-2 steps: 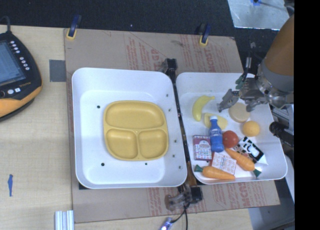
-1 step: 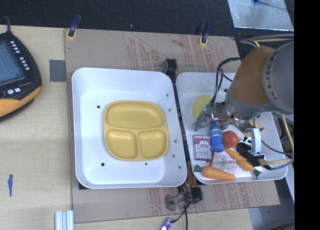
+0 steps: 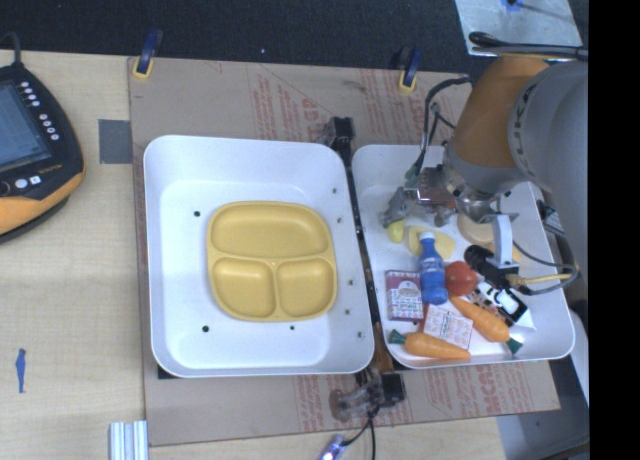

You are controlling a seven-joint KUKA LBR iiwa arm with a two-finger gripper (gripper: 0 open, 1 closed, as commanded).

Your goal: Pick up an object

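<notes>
- Gripper [image 3: 400, 210]: positioned low over the upper left part of the right bin [image 3: 372, 163]; its fingers look spread apart, with nothing between them.
- Blue bottle [image 3: 432, 269]: lies in the right bin just below the gripper, long axis running near top to bottom of the view, white cap pointing toward the gripper.
- Carrot [image 3: 436, 346]: lies along the bin's lower edge, long axis near left to right, green end to the left.
- Second carrot [image 3: 481, 319]: slants down to the right.
- Yellow divided plate [image 3: 271, 258]: sits in the left bin [image 3: 165, 248].
- Tabletop [image 3: 60, 328]: carries both bins.
</notes>
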